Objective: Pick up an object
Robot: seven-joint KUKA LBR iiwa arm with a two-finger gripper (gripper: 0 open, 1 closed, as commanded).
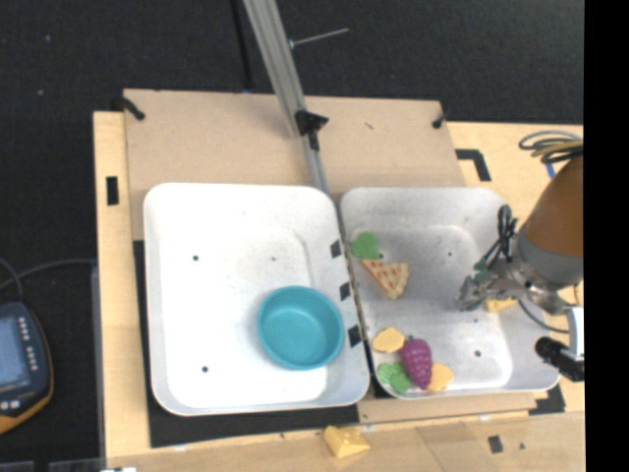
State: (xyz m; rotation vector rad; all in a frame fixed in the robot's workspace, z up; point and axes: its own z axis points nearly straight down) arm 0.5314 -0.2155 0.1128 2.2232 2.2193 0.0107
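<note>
Objects for picking are found in the right bin [432, 214]: a pizza slice [386, 277], a green piece [365, 245], purple grapes [418, 360] and yellow pieces [389, 340] near its front-left corner. A tan bench [246, 136] on dark flooring [79, 47] is noted. The left bin [216, 234] holds a blue bowl [298, 326]. The gripper [484, 295] is low at the right bin's right side; its finger state cannot be told.

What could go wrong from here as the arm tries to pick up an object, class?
The gripper sits low by the right bin's right wall, near a small yellow piece; it might clip the wall or nudge the piece away. The purple grapes lie packed against other toys, so a grab there could catch two.
</note>
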